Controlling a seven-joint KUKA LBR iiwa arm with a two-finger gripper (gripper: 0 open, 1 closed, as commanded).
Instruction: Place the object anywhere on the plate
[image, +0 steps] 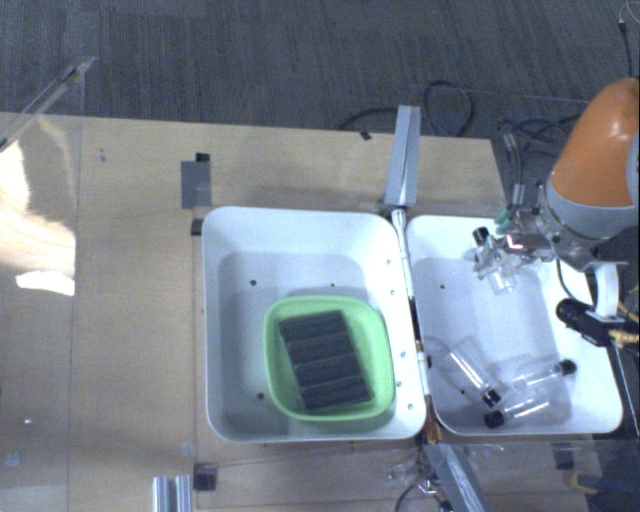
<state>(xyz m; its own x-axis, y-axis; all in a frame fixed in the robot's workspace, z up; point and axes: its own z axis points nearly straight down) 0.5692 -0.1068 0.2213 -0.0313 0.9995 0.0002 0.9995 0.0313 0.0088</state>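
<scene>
Grey and orange, the arm reaches in from the right, and its gripper (497, 262) hangs over the upper part of the right bin (440, 240). Whether it is apart or together I cannot tell; it is small and pale against the white floor, and nothing shows between its tips.

Below it, near the bin's lower edge, lie the objects: clear tubes (520, 385) with black caps, loosely heaped, some touching. The plate (275, 335) is the green one in the left bin (225, 250), and it already bears a dark ridged block (322, 362) over most of its middle.

Several risks follow from this. The tubes are transparent and round, so a grasp may close on air or squeeze one out sideways. Because they lie together, a descent on one could nudge the others or lift two at once. A carry must cross the wall between the bins, where a weak hold could drop the tube. On the plate, a tube set on the ridged block may roll off.
</scene>
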